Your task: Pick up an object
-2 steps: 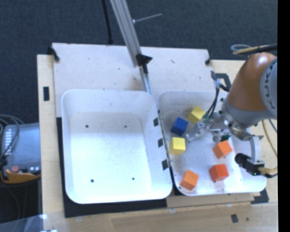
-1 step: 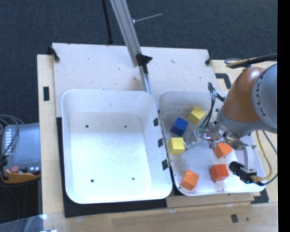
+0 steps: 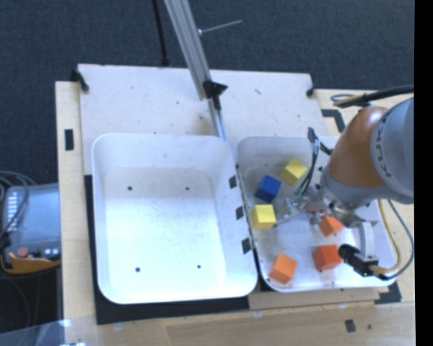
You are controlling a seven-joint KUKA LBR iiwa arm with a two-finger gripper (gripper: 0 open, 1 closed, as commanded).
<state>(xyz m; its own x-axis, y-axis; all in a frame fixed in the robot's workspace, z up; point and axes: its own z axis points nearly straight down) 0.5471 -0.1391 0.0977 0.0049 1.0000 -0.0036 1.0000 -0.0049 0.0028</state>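
The right bin [image 3: 247,152] holds several small cubes. A yellow cube [image 3: 294,170] and a blue cube [image 3: 268,187] lie toward the back, and a second yellow cube [image 3: 263,215] lies by the left wall. Nearer the front are an orange cube [image 3: 282,267] and a red-orange cube [image 3: 326,256]. Another orange cube [image 3: 331,225] sits just under the wrist, partly covered. My gripper [image 3: 299,207] hangs low over the middle of this bin, between the yellow cube by the wall and the covered orange cube. The wrist hides its tips.
The left bin [image 3: 166,215] stands beside the right one, sharing a raised divider. A slanted metal post [image 3: 191,42] rises behind the bins. A black cable fitting [image 3: 357,259] hangs by the arm over the right bin's front corner.
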